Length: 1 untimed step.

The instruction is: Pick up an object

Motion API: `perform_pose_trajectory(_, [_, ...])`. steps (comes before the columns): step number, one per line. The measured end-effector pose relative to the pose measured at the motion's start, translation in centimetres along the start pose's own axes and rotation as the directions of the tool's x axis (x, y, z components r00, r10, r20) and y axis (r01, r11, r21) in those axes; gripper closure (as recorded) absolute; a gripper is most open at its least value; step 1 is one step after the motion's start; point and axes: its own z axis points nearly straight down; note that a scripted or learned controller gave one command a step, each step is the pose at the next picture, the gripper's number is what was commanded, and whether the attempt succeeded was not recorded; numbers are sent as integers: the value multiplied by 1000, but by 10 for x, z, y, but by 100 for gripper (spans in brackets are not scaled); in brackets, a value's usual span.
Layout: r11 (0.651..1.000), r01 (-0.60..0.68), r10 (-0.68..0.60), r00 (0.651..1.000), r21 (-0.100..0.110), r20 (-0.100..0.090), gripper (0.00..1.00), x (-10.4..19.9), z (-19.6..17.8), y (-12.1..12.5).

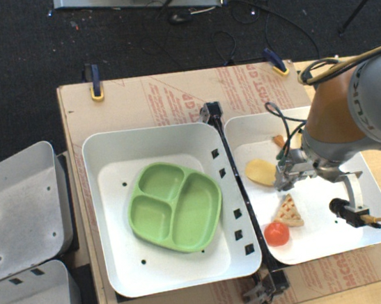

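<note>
The gripper point(283, 175) is hovering in the right bin point(373, 178), at three o'clock of a yellow piece point(259, 171); its grip state cannot be told.

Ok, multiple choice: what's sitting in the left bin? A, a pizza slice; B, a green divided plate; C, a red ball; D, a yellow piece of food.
B: the green divided plate lies alone in the left bin, while the other items sit in the right bin.

Dark speckled floor point(9, 61), trailing cables point(284, 15)
</note>
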Motion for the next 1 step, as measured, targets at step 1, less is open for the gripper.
perform_pose_trajectory(1, [1000, 5, -5, 1000, -6, 2, 100, -3, -63, 4])
